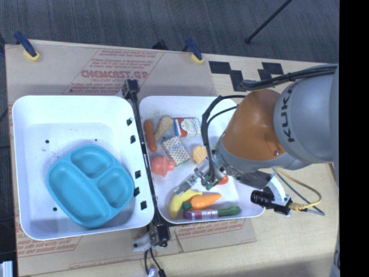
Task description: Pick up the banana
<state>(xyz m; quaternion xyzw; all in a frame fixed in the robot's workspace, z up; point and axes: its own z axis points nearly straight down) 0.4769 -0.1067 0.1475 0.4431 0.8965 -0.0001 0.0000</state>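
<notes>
banana: lies at the near side of the right bin, touching the carrot, with a green and red item just nearer.
gripper: low over the bin, just far and right of the banana; whether it is spread or closed, i cannot tell; nothing seen in its hold.
done: arm brought close to the fruit, by the look of it.
left: grasp and lift; banana rests on the bin floor, not yet picked up.
left bin: holds a blue tray.
</notes>
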